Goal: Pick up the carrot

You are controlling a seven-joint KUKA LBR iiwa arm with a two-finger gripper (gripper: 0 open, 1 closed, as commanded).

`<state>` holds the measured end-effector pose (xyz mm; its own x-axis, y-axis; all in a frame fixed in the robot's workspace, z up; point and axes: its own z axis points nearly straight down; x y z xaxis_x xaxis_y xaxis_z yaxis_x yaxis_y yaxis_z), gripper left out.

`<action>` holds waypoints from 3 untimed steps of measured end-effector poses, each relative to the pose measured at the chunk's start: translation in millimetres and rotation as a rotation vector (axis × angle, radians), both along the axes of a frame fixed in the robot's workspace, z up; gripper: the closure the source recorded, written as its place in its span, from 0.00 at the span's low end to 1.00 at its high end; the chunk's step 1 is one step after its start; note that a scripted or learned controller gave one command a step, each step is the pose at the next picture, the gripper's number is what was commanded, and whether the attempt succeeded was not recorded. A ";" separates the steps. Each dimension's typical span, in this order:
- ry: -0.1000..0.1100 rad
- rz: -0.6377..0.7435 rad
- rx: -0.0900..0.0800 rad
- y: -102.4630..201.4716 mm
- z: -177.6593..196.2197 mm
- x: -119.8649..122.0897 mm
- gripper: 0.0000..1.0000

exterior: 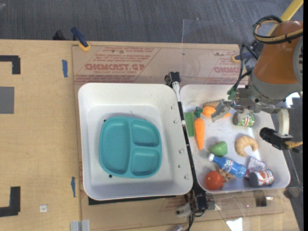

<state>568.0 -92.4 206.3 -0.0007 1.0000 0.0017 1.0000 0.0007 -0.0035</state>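
Where toys crowd: carrot [199,133], perhaps untouched.

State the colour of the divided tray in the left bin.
Teal, seen plainly in the camera view: the divided tray.

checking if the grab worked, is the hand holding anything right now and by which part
Nothing is held. The hand hangs at the top of the right bin, and the carrot lies apart from it on the bin floor.
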 end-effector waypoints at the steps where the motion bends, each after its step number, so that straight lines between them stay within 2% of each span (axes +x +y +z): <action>1: -0.002 -0.476 -0.001 71.9 -22.9 37.4 0.00; 2: 0.005 -0.617 -0.003 15.6 -21.2 2.7 0.00; 3: -0.004 -0.649 -0.002 -19.3 -112.2 48.5 0.00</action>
